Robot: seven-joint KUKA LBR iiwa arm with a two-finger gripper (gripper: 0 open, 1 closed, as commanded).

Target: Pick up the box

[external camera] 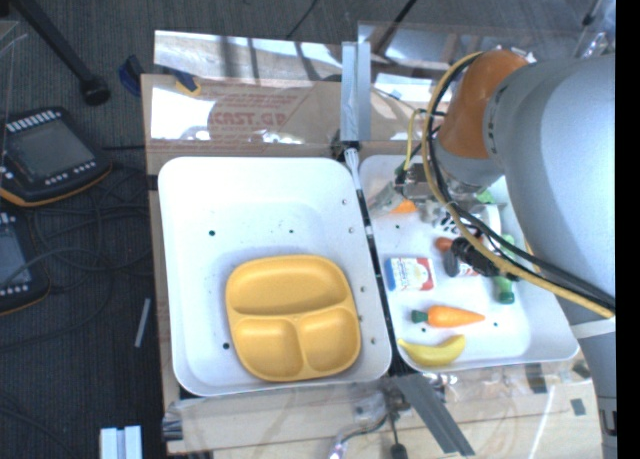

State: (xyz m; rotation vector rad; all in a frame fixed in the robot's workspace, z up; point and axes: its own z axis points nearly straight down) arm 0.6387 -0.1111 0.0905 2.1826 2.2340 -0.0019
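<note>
Two white bins sit side by side; the box (409,272) lies in the right bin (545,342) above a carrot (452,316), the gripper (432,205) nearby, its grip state indiscernible

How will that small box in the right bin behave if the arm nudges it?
The box lies flat, so it would probably slide rather than roll or tip. It looks small and light, likely skidding across the smooth right bin, perhaps toward the carrot.
</note>
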